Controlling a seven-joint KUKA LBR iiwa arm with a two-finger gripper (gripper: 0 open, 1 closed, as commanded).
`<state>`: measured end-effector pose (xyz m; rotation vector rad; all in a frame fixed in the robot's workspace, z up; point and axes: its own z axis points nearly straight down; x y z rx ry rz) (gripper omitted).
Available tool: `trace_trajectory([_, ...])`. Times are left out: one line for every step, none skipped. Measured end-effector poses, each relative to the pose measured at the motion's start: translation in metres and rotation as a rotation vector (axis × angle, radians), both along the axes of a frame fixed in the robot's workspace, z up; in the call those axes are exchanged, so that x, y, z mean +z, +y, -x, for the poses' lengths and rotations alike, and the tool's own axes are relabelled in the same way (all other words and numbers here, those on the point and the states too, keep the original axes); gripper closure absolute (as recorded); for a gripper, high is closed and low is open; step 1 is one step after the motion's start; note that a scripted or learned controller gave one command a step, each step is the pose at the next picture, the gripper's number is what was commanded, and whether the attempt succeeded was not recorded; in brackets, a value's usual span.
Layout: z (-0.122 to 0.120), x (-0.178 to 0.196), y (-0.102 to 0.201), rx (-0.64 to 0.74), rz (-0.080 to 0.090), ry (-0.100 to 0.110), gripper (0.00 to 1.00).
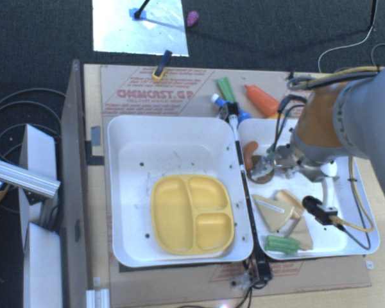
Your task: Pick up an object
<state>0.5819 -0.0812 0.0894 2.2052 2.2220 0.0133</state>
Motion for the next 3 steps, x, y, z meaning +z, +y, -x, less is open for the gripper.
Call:
trace_trajectory([-0.0846,-0.0026,-0.0108,0.004,0.006,0.045,0.0])
trace_trajectory([-0.0827,-0.0025,-0.0103,-0.003,0.007,0.038,0.0])
trace_trajectory([-0.0779,-0.0022,-0.0096,-0.008,0.008,0.025,0.0])
